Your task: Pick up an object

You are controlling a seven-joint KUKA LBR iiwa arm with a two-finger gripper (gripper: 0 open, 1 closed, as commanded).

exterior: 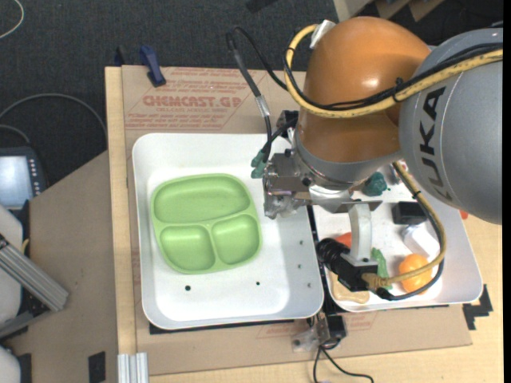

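Orange ball (414, 270), right bin (461, 292), under arm (467, 134)

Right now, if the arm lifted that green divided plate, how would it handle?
The green divided plate looks like rigid moulded plastic, so probably stiff and light. It lies flat in the left bin, so it shouldn't roll or tip. Its broad, glossy, low rim likely gives little to pinch, so it may slip.

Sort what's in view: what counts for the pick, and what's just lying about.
For the pick: green divided tray in the left bin; orange round object in the right bin.
Lying about: blue clamp at the far corner; printed cardboard sheet under the bins.
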